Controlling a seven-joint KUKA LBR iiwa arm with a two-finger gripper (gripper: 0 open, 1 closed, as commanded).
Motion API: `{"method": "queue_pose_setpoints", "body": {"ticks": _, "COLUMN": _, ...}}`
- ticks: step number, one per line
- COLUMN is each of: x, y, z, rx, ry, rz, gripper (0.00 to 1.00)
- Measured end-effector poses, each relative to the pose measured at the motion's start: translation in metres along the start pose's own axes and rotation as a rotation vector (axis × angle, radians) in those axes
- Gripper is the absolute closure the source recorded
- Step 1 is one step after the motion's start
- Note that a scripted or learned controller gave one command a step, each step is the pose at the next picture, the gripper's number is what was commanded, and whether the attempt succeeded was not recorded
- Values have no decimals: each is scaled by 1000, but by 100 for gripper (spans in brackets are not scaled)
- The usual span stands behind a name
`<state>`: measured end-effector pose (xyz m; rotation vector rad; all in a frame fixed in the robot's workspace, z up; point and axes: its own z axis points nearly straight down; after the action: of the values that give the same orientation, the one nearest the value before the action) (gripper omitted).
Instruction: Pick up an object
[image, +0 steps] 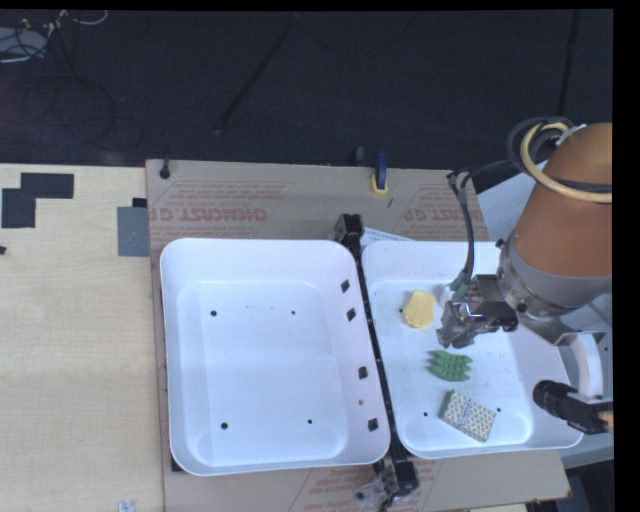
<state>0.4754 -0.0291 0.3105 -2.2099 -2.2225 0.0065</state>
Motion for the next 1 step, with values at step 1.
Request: {"method": "queue_pose_setpoints", "body": {"ticks": 1, "x": -83, "y": -1, "z": 15, "rx": -2, "ry": -3, "rz": 13, "gripper": 100}}
